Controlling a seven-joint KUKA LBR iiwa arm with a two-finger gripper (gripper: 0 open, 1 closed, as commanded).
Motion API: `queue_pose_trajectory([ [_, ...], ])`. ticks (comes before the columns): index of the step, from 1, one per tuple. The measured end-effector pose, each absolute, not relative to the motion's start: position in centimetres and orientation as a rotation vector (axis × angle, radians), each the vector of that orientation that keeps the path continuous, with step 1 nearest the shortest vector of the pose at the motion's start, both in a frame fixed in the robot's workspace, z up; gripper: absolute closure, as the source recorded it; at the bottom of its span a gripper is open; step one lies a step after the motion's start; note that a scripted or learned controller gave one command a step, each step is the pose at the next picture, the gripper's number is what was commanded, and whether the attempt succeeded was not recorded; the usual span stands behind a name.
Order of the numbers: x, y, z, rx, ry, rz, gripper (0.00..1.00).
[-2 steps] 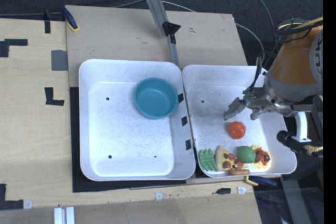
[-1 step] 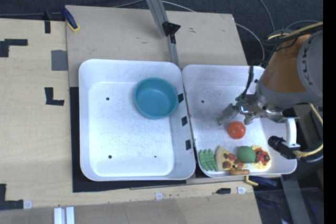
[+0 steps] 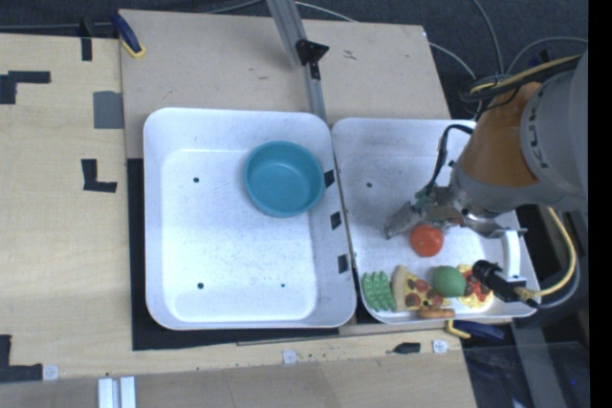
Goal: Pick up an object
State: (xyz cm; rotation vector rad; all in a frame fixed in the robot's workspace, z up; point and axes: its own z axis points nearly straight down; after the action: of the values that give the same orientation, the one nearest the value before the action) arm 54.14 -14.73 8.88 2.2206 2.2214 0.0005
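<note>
My gripper (image 3: 417, 217) hangs low over the middle of the right bin (image 3: 382, 158), with the grey arm and its orange band reaching in from the right. A red ball (image 3: 427, 240) lies just below and to the right of the gripper tip, close to it or touching it. Along the bin's front edge lie a green ridged piece (image 3: 377, 288), a toy pizza slice (image 3: 411, 287) and a round green item (image 3: 447, 280). I see nothing lifted off the bin floor.
A blue bowl (image 3: 283, 178) sits upright in the back right part of the left bin (image 3: 191, 234). A grey metal bar (image 3: 287, 14) slants down from the top to the seam between the bins. Cables run behind the right bin.
</note>
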Motion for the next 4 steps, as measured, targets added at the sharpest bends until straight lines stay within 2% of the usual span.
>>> queue_pose_trajectory([
  [1, 54.2, -14.8, 10.1, 2.219, 2.218, 0.002, 1.00],
  [2, 54.0, -14.8, 14.3, 2.219, 2.220, 0.002, 1.00],
  [3, 55.0, -15.1, 19.5, 2.219, 2.220, 0.003, 1.00],
  [4, 55.0, -15.1, 23.8, 2.220, 2.221, 0.002, 1.00],
])
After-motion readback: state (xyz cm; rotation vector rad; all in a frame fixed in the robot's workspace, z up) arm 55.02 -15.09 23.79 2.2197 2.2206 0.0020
